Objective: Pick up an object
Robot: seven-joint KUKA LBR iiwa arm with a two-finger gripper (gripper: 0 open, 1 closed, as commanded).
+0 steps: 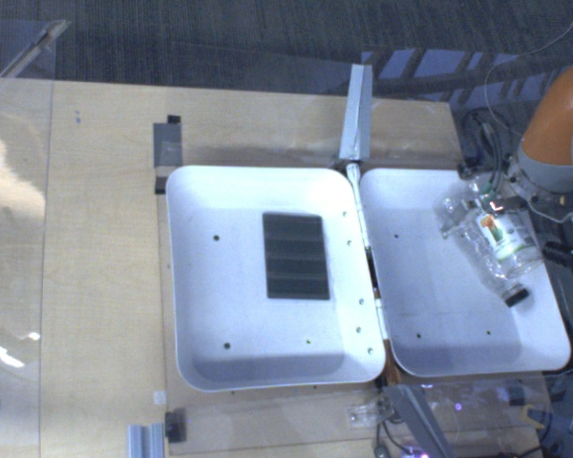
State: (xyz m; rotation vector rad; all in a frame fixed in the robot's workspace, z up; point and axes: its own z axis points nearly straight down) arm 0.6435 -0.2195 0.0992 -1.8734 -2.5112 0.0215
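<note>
Item: clear plastic bottle (492,246), lying in the right bin (439,351), upper right part. We see it directly below the gripper (487,198); finger state we cannot tell. Left bin (201,284): dark ribbed block (296,256).

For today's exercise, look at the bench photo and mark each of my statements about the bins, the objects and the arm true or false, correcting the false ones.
1. The dark ridged block lies in the left bin. True.
2. The clear plastic bottle lies in the left bin. False: it lies in the right bin.
3. The arm enters from the view's left. False: from the right.
4. The two bins sit side by side. True.
</note>
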